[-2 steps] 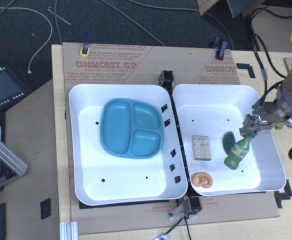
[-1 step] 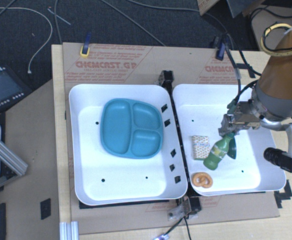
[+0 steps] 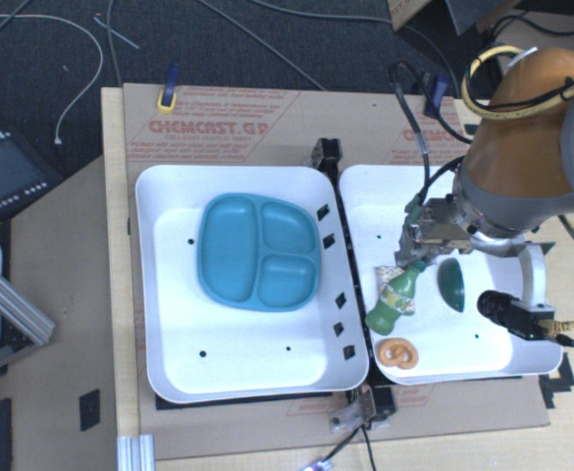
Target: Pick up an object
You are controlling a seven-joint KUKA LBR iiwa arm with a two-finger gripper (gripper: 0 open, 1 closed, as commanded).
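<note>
The bottle [image 3: 392, 300] lies at seven o'clock in the right bin [image 3: 483, 356], neck beneath the hand [image 3: 416, 253]; whether it grips, I cannot tell. Probably light, slick plastic; take the waist.

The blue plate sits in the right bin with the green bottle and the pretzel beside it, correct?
Not quite. The camera view shows the blue plate alone in the left bin. The green bottle and the pretzel lie in the right bin, below the gripper.
</note>
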